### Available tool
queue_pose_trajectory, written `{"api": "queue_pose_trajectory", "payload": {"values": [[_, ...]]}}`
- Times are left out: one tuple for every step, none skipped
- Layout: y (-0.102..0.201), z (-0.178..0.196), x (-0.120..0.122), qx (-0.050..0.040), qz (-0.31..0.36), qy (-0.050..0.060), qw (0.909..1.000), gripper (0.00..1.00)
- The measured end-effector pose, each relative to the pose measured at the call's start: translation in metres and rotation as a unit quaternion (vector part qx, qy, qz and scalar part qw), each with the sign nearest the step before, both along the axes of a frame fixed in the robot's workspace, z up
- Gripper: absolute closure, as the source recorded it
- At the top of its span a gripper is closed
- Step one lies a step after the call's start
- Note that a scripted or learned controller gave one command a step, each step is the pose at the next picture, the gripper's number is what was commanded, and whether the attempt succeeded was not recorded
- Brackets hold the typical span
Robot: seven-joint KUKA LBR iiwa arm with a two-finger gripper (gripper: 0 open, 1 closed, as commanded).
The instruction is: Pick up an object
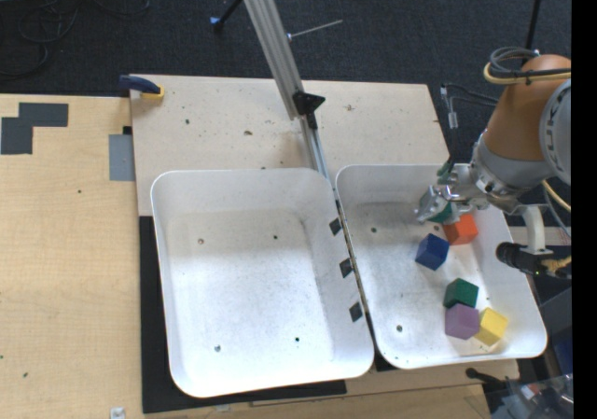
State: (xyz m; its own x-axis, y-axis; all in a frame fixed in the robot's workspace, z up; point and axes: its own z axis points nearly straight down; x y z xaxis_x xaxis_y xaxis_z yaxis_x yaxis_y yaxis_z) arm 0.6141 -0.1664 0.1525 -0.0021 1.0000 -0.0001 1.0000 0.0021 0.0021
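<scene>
Orange block [461, 230] sits in the right bin [392, 333], upper-right area, just under the gripper [438, 207]; a small teal piece shows between them. Gripper is metallic, at the block's 10 o'clock, touching or nearly so. Can't tell how far it is open, or whether it grips anything.

Blue cube [432, 252] just beside the orange block at its 7 o'clock. Green cube [461, 293], purple cube [461, 321] and yellow cube [492, 325] cluster at 6 o'clock, near the bin's lower-right rim, touching or almost touching each other. All are matte, hard-edged blocks.

Open room: the right bin's left half and lower-left floor are bare. Left bin [187, 221] is smooth white plastic with rounded corners and dark specks on the floor. The bins meet along a shared rim with three black clips [344, 267].

Tabletop [215, 123] is pale speckled board; a ribbed aluminium bar [276, 44] slants in from 12 o'clock.
</scene>
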Motion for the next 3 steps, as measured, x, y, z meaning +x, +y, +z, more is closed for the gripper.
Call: {"api": "queue_pose_trajectory", "payload": {"values": [[-0.006,0.044,-0.003,-0.0002,-0.002,0.000,1.0000,1.00],[-0.007,0.096,-0.003,-0.0002,0.000,0.000,1.0000,1.00],[0.048,0.099,-0.019,0.0015,0.001,0.003,1.0000,1.00]]}}
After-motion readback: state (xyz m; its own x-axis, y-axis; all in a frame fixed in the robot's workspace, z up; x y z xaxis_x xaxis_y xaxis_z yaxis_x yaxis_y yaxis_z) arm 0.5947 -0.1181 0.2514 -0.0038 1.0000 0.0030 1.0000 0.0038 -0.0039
